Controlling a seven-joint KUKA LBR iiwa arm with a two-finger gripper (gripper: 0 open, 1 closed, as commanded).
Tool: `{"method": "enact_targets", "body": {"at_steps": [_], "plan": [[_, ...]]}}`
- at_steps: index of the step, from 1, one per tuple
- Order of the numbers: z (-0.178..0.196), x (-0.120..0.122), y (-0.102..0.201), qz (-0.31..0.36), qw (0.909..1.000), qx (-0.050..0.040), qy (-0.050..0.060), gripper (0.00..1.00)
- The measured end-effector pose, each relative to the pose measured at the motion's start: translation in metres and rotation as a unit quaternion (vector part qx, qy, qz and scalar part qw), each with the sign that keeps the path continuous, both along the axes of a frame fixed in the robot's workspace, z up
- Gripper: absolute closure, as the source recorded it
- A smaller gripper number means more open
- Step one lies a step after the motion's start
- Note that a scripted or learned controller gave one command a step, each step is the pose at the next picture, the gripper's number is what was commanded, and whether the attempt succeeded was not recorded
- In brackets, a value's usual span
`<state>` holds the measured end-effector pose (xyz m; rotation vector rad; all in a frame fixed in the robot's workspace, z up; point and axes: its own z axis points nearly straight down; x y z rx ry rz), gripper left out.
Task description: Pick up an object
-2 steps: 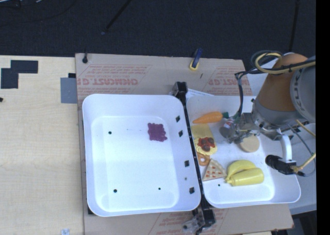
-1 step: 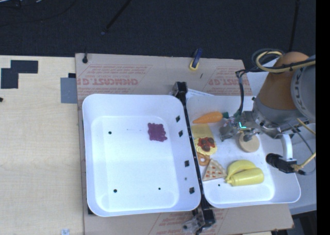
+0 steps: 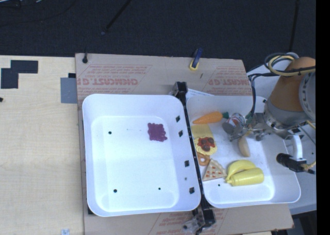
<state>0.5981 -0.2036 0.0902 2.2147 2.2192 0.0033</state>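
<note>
Toy food sits in the right bin (image 3: 289, 190): carrot (image 3: 207, 118), banana (image 3: 244, 172). Gripper (image 3: 238, 128) is low by the carrot; can't tell its grip.

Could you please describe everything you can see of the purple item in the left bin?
The purple item is a small, lumpy cluster, dark magenta, looking like a toy bunch of grapes in plastic or rubber. It lies flat on the floor of the left bin, in the upper right part, apart from the walls. Nothing touches it but the bin floor. The claw is over in the right bin, far from it.
</note>
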Motion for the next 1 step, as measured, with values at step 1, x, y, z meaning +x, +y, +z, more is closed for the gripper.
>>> {"method": "enact_targets", "body": {"at_steps": [1], "plan": [[-0.0022, 0.0463, 0.0331, 0.000, 1.0000, 0.0016, 0.003, 0.00]]}}
